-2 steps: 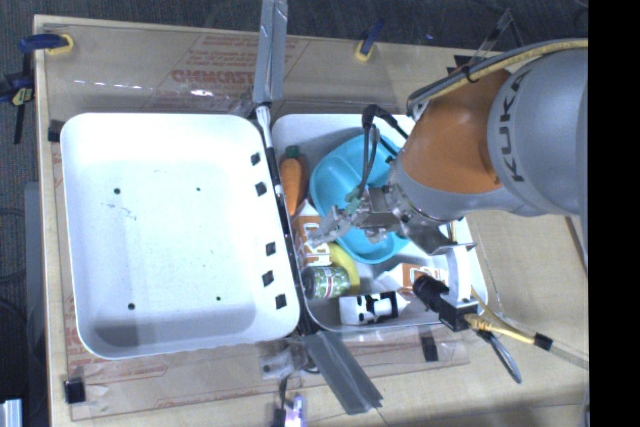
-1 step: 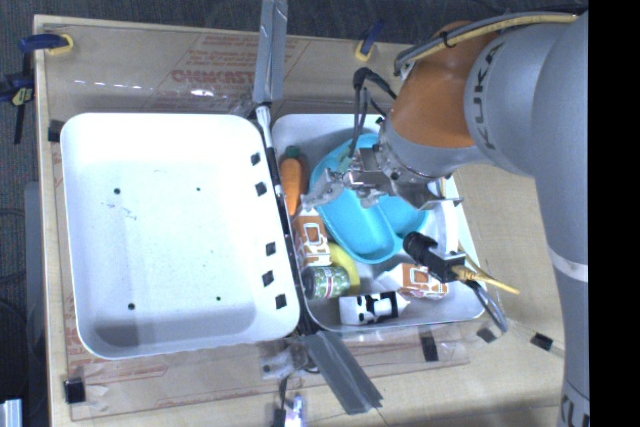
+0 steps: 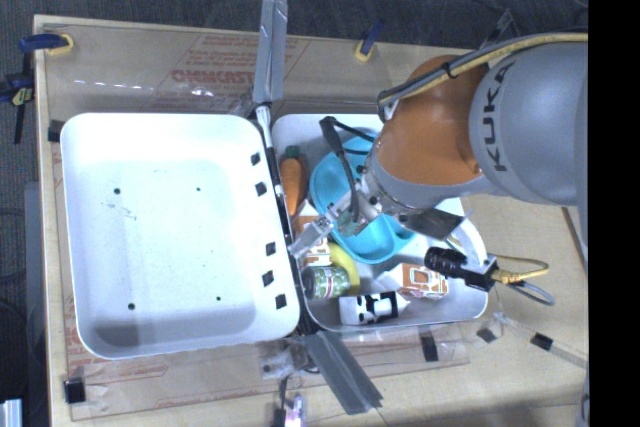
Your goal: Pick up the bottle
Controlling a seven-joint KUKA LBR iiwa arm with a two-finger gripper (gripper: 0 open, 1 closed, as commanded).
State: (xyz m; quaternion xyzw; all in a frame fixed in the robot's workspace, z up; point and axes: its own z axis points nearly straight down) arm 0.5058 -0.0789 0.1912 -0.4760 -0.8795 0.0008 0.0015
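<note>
The bottle [image 3: 325, 282] is small, with a green label and a pale cap end. It lies on its side near the front left corner of the right bin [image 3: 470, 310]. My gripper [image 3: 335, 218] hangs low over the left-middle of that bin, just above and behind the bottle, close to a blue cup [image 3: 375, 237]. The grey and orange wrist hides the bin's right half. Nothing shows held in the gripper.
An orange carrot [image 3: 291, 183] lies along the right bin's left wall. A blue bowl [image 3: 330, 180], a yellow piece [image 3: 344, 262], a white and black item [image 3: 372, 307] and an orange-white carton [image 3: 422, 282] crowd around the bottle. The left bin [image 3: 90, 145] stands beside it.
</note>
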